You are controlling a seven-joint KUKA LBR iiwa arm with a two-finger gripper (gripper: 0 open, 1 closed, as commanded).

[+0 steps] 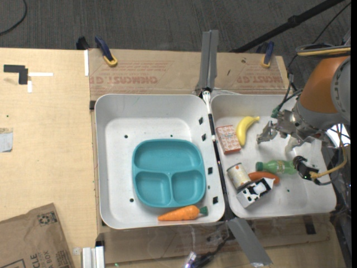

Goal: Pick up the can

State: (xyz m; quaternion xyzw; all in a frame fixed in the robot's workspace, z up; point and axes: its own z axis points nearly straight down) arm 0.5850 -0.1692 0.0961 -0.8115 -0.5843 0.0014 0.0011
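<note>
Can (237,175) lying on its side in the right bin (312,205), low on the left, near the divider wall. Touching or almost touching it on the lower right: a black-and-white box (255,192). An orange item (262,176) and a green bottle (277,167) lie just beside, to the right. Red carton (227,138) and banana (246,129) sit farther up the bin.

Claw (268,134) hovers right of the banana, well apart from the can, holding nothing. Whether its prongs are apart or together: cannot tell from this angle.

Left bin (111,149) carries a teal divided plate (168,172) and a carrot (179,214); not relevant.

Judgement on the step: approach not yet made. Travel down-left over the can, then turn the wrist so the prongs straddle the can's round sides, not its ends. Descend on the side away from the box and orange item to avoid snagging them. The can may roll if nudged; centre before closing.
</note>
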